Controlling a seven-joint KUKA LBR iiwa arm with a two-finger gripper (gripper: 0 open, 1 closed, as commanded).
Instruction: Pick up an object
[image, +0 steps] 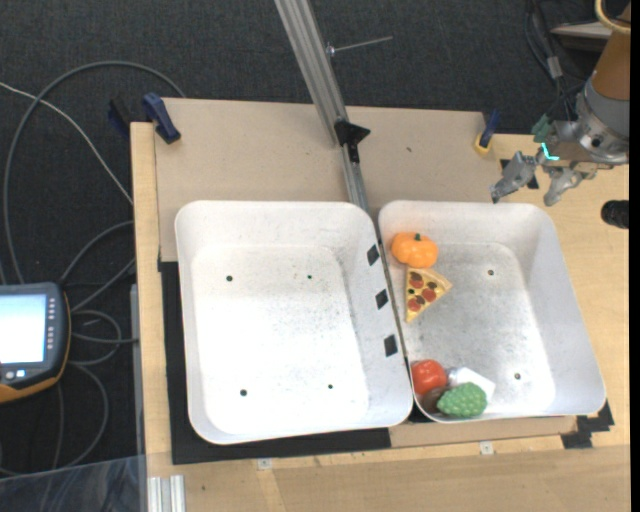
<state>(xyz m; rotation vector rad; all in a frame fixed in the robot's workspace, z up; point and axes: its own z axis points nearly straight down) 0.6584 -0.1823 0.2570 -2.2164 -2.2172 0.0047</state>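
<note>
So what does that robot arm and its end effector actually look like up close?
The arm is grey metal with an orange band near the picture's top corner. At its tip sits the end effector, a small grey unit with two pale grey fingers and a little turquoise light or marking on its body.

The arm (612, 70) is cut off by the right and top edges. A white item (474, 380) is partly hidden behind the green toy (462, 400); its kind cannot be told.
</note>
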